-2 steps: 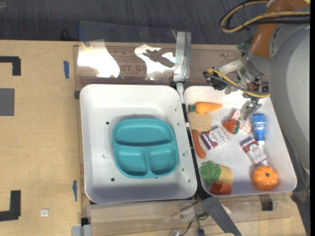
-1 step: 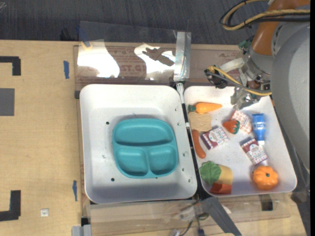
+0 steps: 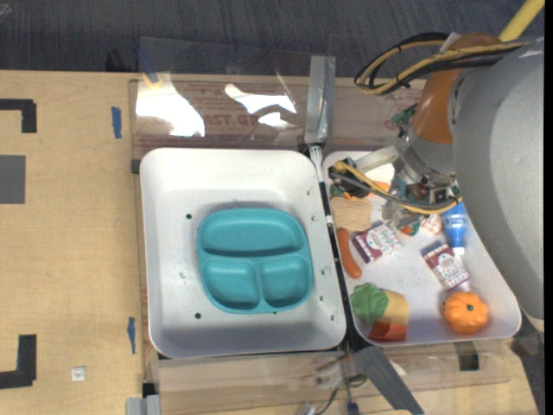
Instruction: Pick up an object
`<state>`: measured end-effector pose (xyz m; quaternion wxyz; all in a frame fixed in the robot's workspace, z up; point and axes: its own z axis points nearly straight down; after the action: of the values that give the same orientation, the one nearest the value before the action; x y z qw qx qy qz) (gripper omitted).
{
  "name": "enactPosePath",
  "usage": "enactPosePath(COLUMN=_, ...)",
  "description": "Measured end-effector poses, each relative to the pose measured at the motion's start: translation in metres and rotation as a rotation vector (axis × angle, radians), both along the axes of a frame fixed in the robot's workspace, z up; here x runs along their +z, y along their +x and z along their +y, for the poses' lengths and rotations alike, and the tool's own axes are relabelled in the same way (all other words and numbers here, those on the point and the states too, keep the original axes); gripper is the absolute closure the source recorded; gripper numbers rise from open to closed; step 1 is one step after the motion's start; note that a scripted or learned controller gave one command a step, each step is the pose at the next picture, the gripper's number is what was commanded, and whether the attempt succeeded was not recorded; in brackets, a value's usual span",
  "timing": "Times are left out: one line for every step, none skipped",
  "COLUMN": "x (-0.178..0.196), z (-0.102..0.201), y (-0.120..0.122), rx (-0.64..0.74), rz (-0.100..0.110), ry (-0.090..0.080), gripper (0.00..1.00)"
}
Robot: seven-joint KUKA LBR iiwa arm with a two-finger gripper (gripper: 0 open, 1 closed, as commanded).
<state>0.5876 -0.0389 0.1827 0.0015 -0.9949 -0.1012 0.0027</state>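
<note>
Fingers (image 3: 406, 219): mine, low in the right bin's far half among small packets; I cannot tell whether they are parted or clenched
Arm: smooth grey, orange band, looped yellow and black cables
Right bin (image 3: 505, 314): glossy white; orange pumpkin (image 3: 467, 311) near front, red sausage (image 3: 349, 253) by the left wall, blue bottle (image 3: 454, 228), green-and-yellow toy (image 3: 380, 309)
Left bin (image 3: 164, 180): teal three-compartment tray (image 3: 255, 259)
Surface (image 3: 60, 232): pale wood, black and blue tape marks; dark carpet beyond
</note>
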Motion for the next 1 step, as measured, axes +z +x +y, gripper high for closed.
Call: enactPosePath(x=0.0011, z=0.0403, y=-0.0684, rx=0.000, rz=-0.002, ry=0.000, gripper=1.00)
